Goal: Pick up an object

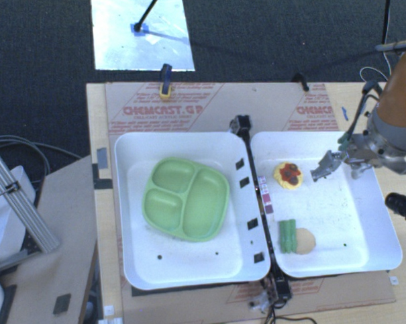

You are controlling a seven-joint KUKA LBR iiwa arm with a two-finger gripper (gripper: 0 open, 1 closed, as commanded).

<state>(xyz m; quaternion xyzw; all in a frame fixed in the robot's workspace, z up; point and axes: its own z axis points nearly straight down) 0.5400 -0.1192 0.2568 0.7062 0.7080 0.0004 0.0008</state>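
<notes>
So the setup here is two white bins side by side. The left bin (pixel 135 214) has a green divided plate (pixel 186 199) sitting in the middle of it, probably just parked there out of the way. The right bin (pixel 375 251) holds the stuff worth grabbing: a small yellow toy with red bits (pixel 288 175) in its upper left area, and a green piece (pixel 287 235) touching a tan round piece (pixel 304 241) near the bottom of the frame. The gripper (pixel 326 166) comes in from the right edge and hangs just right of the yellow toy, so that looks like the likely target. Can't tell how the jaws stand; nothing visible between them.
</notes>
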